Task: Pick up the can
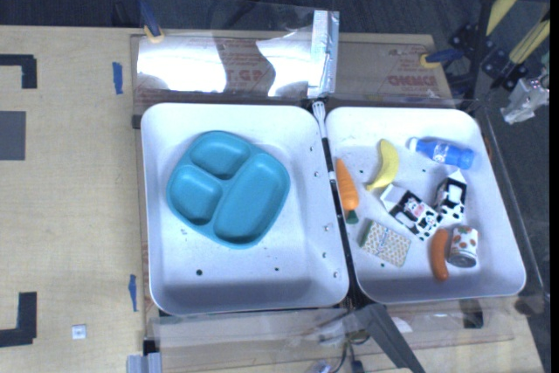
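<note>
Camera view puts the can [463, 246] in the right bin's [502, 188] near corner, touching a sausage [438, 254] that could spoil the grab; pincer [524, 100] state unclear.

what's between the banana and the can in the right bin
The black-and-white cow toy lies between the banana and the can, seen in the camera view.
</note>
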`<act>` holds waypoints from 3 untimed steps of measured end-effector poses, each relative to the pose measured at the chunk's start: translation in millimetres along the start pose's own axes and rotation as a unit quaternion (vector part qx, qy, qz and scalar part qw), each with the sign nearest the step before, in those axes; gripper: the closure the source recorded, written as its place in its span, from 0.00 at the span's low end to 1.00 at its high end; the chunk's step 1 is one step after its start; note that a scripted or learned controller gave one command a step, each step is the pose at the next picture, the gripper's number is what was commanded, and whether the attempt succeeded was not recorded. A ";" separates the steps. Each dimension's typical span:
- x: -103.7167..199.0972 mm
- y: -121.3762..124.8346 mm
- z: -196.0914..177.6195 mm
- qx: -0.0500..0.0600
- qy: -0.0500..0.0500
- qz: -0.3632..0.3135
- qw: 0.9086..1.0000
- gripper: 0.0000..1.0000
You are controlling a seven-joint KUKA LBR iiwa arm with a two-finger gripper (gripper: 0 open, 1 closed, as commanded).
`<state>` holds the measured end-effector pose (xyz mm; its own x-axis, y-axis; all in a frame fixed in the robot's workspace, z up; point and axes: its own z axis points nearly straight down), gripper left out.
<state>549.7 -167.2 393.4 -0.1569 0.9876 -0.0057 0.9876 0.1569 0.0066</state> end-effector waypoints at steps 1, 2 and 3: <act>-2.0 24.0 -42.8 0.000 0.001 -0.169 0.986 1.00; -1.7 25.6 -54.5 -0.003 -0.002 -0.170 0.985 1.00; -1.8 27.0 -66.0 -0.006 -0.004 -0.171 0.985 1.00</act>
<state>576.2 -164.4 459.6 -0.4795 0.8774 -0.0185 0.8773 0.4798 0.0147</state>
